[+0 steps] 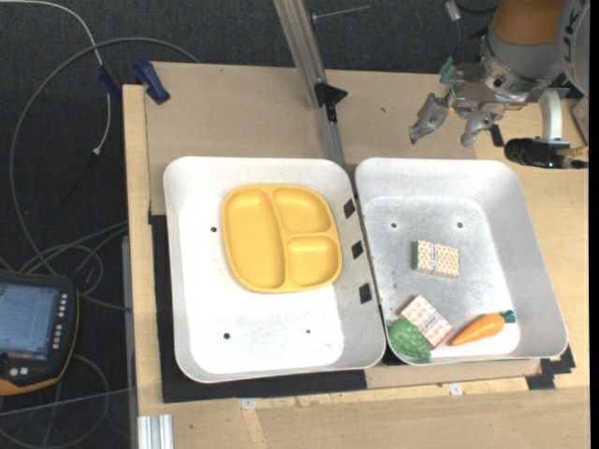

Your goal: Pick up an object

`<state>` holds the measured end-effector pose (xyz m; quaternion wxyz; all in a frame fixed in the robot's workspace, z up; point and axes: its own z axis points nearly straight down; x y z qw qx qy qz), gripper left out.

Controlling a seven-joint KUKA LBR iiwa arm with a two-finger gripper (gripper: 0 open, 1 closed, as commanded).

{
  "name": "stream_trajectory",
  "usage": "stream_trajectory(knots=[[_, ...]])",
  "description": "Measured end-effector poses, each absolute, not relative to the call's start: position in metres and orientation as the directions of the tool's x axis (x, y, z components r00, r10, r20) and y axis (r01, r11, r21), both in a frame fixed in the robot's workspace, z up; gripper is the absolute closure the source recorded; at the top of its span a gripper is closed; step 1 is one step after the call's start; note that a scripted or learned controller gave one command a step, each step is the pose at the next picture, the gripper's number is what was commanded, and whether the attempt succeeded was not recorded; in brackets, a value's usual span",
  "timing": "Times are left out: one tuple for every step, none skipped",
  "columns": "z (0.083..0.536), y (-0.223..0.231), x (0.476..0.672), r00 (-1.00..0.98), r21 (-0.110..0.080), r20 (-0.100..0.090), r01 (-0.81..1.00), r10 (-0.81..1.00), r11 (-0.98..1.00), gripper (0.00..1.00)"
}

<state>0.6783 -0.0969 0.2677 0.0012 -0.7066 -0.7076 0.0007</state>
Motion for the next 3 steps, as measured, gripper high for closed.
stream_trajectory(knots=[[0.268, -0.097, 0.678, -0.001, -0.003, 0.0, 1.0, 1.0, 0.001, 0.0], [0.205, -0.098, 0.674, 0.0, -0.008, 0.001, 1.0, 1.0, 0.0, 0.0], [0.16, -0.096, 0.679, -0.001, -0.007, 0.001, 1.0, 1.0, 0.001, 0.0]])
